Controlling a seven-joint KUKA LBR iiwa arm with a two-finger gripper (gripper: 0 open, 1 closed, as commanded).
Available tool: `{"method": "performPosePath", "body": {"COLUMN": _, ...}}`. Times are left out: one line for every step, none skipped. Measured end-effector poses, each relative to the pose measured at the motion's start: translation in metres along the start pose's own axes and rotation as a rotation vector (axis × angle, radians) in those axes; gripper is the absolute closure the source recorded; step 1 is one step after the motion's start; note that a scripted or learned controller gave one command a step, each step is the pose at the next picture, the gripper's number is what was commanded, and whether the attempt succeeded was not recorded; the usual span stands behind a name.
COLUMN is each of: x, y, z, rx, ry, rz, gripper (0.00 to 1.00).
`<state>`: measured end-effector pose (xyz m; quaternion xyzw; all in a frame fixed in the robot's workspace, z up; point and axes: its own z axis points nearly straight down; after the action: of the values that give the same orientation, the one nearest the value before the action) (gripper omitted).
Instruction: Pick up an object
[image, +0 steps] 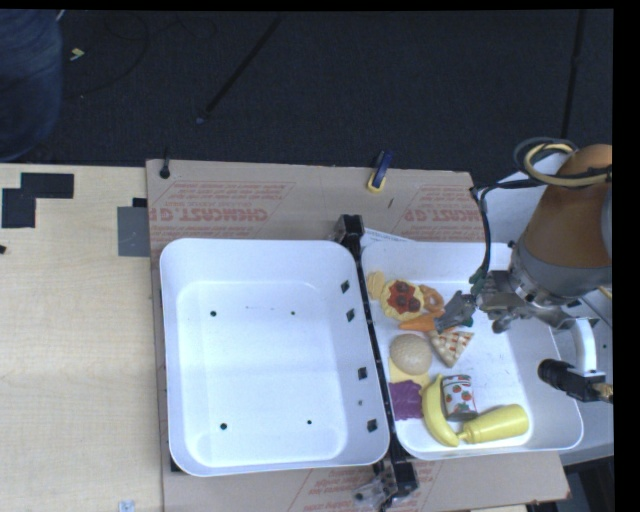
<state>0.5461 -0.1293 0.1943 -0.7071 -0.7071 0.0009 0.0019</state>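
I see two shallow white plastic bins side by side on a brown cardboard sheet that covers the pale wooden surface. The left white bin offers wide open floor between its four walls. The right white bin is crowded along its left half, with bare floor toward its right wall.

In that right bin lie a round pizza toy with red topping at the far left, a tan round bun nearer, a waffle-patterned wedge just beside the bun, a purple piece, a yellow banana, a small red-and-white can and a yellow squeeze bottle near the front edge.

The grey arm reaches in from the right; its jaws hover between the pizza toy and the waffle wedge, and I cannot tell whether they are parted or closed.
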Motion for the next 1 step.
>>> {"method": "performPosePath", "body": {"x": 0.0094, "y": 0.0056, "z": 0.0899, "rx": -0.013, "ry": -0.004, "rz": 0.001, "gripper": 0.00}}
